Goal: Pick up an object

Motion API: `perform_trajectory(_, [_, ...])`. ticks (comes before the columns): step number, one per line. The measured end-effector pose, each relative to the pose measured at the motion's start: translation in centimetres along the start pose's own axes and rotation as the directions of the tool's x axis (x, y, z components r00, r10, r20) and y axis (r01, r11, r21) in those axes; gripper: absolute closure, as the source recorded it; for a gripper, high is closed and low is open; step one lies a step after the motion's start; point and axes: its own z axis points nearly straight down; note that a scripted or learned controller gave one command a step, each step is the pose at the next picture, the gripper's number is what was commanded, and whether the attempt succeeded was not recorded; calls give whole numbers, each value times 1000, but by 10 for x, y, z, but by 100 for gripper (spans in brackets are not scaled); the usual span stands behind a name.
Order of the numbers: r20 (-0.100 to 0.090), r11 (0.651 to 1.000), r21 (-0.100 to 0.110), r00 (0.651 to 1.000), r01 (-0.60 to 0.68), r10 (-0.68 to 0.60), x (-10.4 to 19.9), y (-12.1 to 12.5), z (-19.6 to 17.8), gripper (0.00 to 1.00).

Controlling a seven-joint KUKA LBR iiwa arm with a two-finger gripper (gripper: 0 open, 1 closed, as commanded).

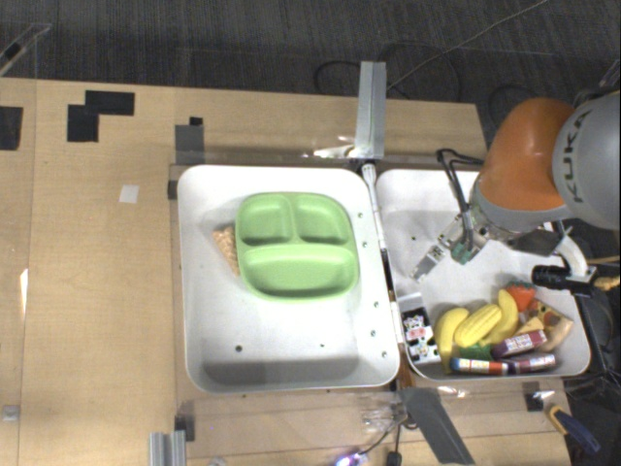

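My gripper (428,260) hangs over the bare floor of the right bin (412,207), pointing down and to the left from the orange-banded wrist. It touches none of the objects. Below it, in the bin's near right corner, lie yellow bananas (473,324), several markers (505,364), an orange piece (525,299) and a brown piece (559,331). A small black and white box (416,331) lies by the bin's near left wall. In the left bin (209,338) a green divided plate (293,245) lies flat, with a tan item (225,249) sticking out from under its left edge.
A metal post (372,105) stands behind the divider between the two bins. Black cables (563,278) trail from the arm over the right bin's right rim. Wooden bench surface (87,289) stretches to the left of the bins.
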Motion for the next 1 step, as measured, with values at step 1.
perform_trajectory(1, [3, 965, -1, 965, 263, -263, -4, -12, -27, 0])
